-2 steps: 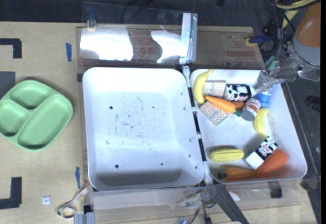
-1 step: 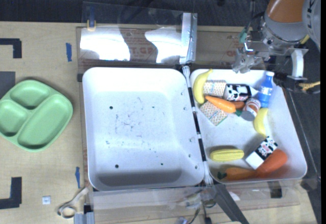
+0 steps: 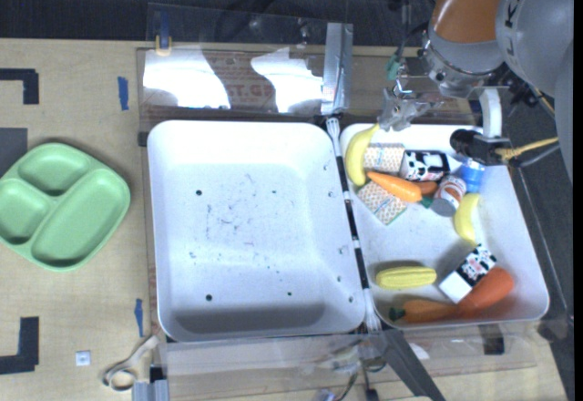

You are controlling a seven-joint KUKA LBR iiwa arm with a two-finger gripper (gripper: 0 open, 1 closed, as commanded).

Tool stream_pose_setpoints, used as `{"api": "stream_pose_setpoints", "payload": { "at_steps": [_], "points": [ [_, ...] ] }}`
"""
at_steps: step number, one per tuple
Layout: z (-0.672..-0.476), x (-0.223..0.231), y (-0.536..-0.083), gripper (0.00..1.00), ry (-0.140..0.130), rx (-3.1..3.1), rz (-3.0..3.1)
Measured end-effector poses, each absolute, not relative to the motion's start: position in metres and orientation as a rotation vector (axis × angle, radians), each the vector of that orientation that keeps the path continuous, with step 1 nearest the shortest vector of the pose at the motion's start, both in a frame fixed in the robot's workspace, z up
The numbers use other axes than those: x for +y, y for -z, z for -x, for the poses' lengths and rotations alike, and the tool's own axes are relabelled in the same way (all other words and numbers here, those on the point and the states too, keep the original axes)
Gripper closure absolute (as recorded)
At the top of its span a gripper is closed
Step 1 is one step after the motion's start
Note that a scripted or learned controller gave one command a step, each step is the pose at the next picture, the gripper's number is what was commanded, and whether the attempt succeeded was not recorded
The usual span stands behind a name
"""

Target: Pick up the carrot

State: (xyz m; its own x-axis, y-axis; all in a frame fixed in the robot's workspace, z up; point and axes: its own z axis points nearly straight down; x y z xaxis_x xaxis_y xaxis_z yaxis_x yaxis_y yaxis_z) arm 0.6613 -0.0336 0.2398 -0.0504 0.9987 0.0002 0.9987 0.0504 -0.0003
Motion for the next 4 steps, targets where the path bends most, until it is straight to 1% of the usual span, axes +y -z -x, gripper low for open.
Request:
{"api": "stream_pose_setpoints", "payload": {
  "at_steps": [1, 2, 3, 4],
  "points": [
    [-0.619, -0.027, -0.241, 1.00, 0.001, -2.475, 1.935],
    [-0.532, -0.062, -0.310, 1.00, 0.000, -2.387, 2.042],
    [-0.532, -0.062, -0.310, 0.00, 0.000, -2.387, 2.042],
    [-0.576, -0.116, -0.162, 0.00, 0.001, -2.515, 1.884]
  ]
}}
